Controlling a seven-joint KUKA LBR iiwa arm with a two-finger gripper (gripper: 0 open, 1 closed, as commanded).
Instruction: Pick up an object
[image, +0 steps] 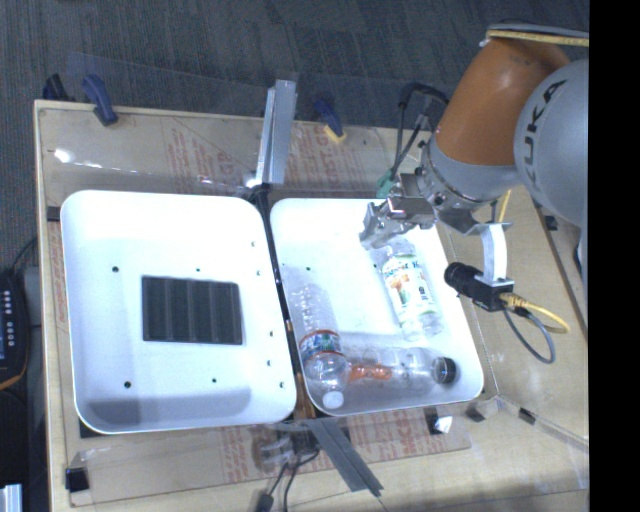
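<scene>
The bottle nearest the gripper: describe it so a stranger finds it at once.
Look in the right bin, along its right side, just below the gripper. The clear bottle there has a white label with orange and green print, which neither neighbouring bottle has.

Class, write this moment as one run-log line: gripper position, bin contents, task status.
gripper: over right bin, at top of labelled bottle | two more clear bottles lie there | left bin: dark panel | pick: nothing lifted
</scene>
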